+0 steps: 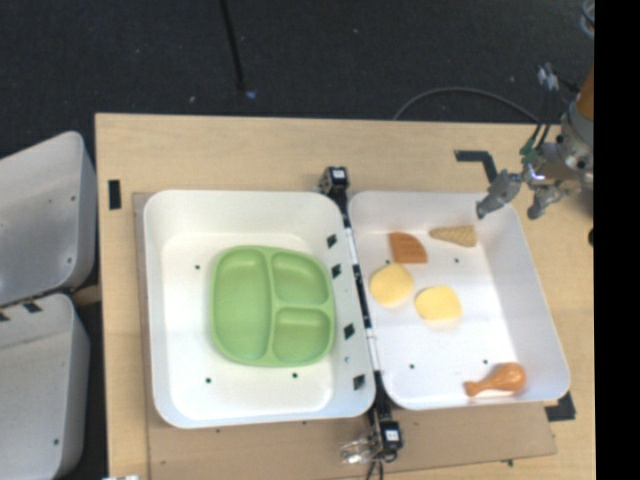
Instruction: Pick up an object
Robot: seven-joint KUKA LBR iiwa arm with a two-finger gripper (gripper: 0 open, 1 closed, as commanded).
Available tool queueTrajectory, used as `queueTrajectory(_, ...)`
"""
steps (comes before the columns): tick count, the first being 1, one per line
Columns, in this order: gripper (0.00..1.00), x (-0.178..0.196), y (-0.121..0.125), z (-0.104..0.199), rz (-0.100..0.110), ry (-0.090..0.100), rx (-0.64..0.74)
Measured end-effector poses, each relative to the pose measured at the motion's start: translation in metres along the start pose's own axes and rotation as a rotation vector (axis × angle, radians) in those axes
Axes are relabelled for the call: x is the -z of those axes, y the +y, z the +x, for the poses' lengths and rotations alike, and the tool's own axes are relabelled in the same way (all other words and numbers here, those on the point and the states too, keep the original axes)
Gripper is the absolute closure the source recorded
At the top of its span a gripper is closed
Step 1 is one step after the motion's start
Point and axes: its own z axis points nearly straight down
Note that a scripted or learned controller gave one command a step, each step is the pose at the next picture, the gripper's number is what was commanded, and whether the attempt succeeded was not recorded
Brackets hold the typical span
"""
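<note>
Two shallow white plastic bins sit side by side on a pale wooden bench [240, 148]. The left bin [160, 268] holds a green three-compartment plastic plate [272, 305] near its centre. In the right bin [535, 308], a brown toast-like slice [407, 247] and a tan wedge [454, 235] lie toward the frame's top, two round yellow discs [391, 286] [438, 304] mid-bin, and an orange drumstick-shaped toy [496, 381] at lower right. The grey two-finger gripper [515, 196] hangs over the bin's upper right corner.

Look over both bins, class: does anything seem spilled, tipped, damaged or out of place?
Nothing stands out. The green divided plate lies flat in the left bin. The food pieces, among them two yellow rounds and an orange drumstick, lie apart inside the right bin.
</note>
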Motion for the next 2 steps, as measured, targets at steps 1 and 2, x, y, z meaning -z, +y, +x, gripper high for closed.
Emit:
queueTrajectory(1, 0.0, 0.009, 0.002, 0.001, -0.014, -0.003, 0.003)
queueTrajectory(2, 0.0, -0.054, 0.0, 0.003, -0.008, -0.002, 0.003)
